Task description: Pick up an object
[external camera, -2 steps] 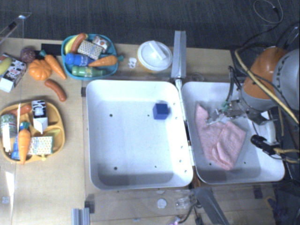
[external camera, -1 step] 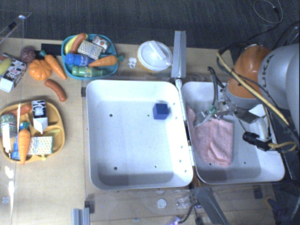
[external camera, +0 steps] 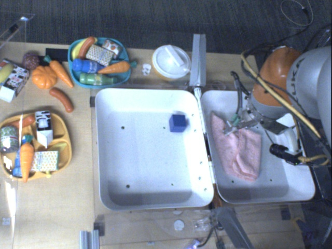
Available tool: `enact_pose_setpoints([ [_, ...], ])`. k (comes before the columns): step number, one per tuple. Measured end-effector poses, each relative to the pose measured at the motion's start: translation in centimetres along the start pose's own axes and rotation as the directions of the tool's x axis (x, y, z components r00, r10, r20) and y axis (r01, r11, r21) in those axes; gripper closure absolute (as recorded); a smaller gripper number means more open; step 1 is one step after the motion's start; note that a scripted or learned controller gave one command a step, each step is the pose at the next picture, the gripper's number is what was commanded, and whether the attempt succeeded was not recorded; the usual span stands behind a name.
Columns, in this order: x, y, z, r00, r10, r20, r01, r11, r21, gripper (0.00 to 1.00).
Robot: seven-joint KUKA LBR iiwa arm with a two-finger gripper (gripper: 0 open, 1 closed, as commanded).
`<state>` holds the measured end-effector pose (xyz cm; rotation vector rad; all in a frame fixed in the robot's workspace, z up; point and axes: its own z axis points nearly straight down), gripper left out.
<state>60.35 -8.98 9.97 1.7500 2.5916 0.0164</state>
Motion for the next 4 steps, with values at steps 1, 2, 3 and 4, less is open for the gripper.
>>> enact_pose_setpoints([
  [1,0.0,0.0,0.0,1.0,0.0,0.0,0.0,1.0,0.0,0.0],
  [2,-2.2,-5.3,0.9,1.0,0.01,0.0,-0.01,1.0,0.005,0.0],
  [3,0.2,-2.5,1.0,0.987,0.161,0.001,-0.161,0.987,0.005,0.0],
  [4,0.5,-11.6,0.7,0.991,0.137,0.003,-0.137,0.991,0.002,0.0],
])
